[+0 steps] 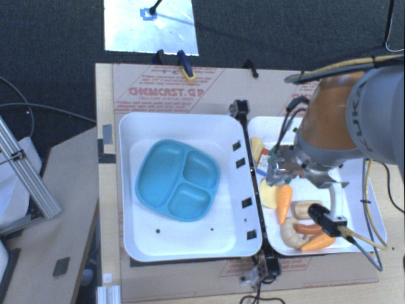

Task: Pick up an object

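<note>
**Gripper low over the toy food in the right bin**

Dark carpet surrounds a bench topped with a printed cardboard sheet, and on it sit two shallow white bins side by side. Well to the camera-left of the jaws, the left bin holds a blue divided plate and nothing the arm is near. The right bin is where the work is — the grey arm with its orange band comes down over it, and the gripper sits low near the bin's left wall.

Whether the jaws are open or shut cannot be told; the wrist and cabling cover them, and no object can be seen between them.

The likeliest target is the orange toy carrot. It lies just below the jaws toward the camera, close to touching, with its long axis running nearly straight away from the gripper — thick end near, tip pointing to the near rim. A pale yellow piece lies just beside it on the camera-left. Farther out from the jaws lie a sausage-like toy, a second orange piece and a pale curved piece, crowded together.

To take the carrot, the jaws would probably need to close across its width, not along it.
</note>
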You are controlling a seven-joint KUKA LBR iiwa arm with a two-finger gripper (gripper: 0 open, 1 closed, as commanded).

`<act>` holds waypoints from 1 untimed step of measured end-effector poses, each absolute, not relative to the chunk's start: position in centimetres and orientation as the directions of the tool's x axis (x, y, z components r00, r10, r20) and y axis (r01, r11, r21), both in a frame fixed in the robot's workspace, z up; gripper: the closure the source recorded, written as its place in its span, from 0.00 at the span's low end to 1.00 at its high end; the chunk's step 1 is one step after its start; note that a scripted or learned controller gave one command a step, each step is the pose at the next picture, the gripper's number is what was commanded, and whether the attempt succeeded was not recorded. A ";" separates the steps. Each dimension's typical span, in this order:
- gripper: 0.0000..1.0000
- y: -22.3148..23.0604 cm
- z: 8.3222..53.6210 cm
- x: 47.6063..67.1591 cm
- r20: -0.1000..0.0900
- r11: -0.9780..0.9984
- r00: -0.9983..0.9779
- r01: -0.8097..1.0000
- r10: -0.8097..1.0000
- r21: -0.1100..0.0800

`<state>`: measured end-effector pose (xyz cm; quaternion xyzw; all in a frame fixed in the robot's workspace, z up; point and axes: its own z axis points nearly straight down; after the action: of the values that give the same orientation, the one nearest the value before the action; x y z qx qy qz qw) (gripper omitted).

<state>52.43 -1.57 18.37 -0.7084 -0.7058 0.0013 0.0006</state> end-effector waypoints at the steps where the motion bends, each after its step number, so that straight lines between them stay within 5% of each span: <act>1: 1.00 -1.2 19.5 52.7 0.000 0.005 -0.005 1.000 1.000 0.003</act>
<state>52.68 -1.21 19.50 -0.7055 -0.7087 -0.0012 -0.0009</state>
